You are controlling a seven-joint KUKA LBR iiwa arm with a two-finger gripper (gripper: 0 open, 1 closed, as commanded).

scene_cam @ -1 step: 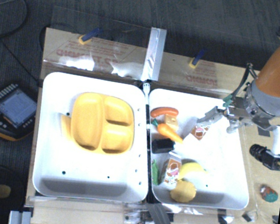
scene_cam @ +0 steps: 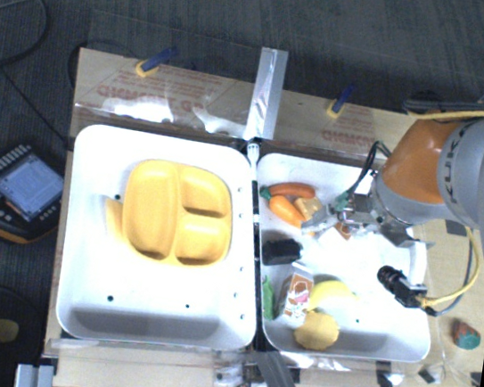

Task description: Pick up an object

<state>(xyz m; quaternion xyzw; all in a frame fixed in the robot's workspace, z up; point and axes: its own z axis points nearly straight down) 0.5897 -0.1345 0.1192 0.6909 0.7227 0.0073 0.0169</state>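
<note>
The right bin (scene_cam: 414, 336) holds several objects. Two orange carrots (scene_cam: 291, 190) (scene_cam: 286, 210) lie at its far left corner. A black block (scene_cam: 280, 250) rests against the left wall. Toward the front lie a small printed carton (scene_cam: 297, 296), a yellow banana-like fruit (scene_cam: 333, 292) and a tan round piece (scene_cam: 317, 331). My gripper (scene_cam: 336, 217) hangs low in the far half of this bin, just right of the carrots, beside a small pale item (scene_cam: 313, 210). Nothing is seen held in it.
The left bin (scene_cam: 82, 299) holds a yellow divided tray (scene_cam: 176, 210). A raised divider (scene_cam: 254, 235) separates the two bins. The arm's orange band (scene_cam: 413, 164) and grey body overhang the right bin's far right corner. A black cable connector (scene_cam: 398, 285) hangs over the right side.
</note>
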